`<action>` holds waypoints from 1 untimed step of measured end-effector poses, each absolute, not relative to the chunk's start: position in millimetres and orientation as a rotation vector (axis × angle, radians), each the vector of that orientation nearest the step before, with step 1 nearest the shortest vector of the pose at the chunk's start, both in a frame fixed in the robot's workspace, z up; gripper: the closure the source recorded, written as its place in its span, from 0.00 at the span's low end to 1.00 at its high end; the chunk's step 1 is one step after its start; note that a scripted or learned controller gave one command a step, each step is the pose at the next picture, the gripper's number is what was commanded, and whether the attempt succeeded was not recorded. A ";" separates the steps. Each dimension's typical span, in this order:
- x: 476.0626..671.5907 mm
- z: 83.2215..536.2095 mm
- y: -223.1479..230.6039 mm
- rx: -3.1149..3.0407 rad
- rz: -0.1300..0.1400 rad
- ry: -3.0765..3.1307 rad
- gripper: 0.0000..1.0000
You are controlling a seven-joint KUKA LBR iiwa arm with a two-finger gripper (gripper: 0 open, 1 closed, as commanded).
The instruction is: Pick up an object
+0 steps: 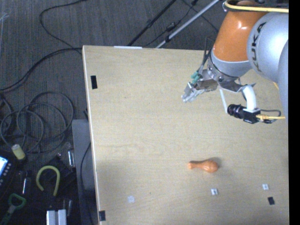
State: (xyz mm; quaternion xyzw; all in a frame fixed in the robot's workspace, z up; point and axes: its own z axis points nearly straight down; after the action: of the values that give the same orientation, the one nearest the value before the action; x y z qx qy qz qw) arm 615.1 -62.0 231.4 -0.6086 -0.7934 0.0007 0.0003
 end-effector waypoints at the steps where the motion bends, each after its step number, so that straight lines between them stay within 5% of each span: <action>1: 564.8 194.8 -113.2 -1.494 0.001 -2.762 1.00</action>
State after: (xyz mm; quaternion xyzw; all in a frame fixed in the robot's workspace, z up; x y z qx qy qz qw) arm 564.8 -113.2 194.8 -0.4758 -0.8795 0.0003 0.0007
